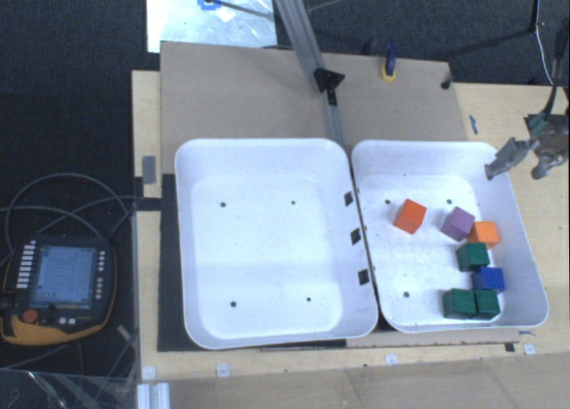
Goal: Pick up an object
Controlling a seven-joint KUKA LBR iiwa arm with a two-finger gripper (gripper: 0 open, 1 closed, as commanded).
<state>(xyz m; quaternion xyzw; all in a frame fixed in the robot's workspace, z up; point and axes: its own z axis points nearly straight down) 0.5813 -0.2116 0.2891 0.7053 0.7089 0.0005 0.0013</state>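
Observation:
The right bin holds several small blocks. An orange cube lies alone near its middle, with a purple cube just to its right. Along the bin's right side sit a smaller orange block, a green block, a blue block and two green blocks at the front. My gripper hangs over the bin's back right corner. It is open, nothing is between its fingers, and it stands well apart from the blocks.
The left bin sits beside the right one, joined by a shared middle wall with black clips. A slanted metal pole crosses the back of the bench. A teach pendant with cables lies off the bench at the left.

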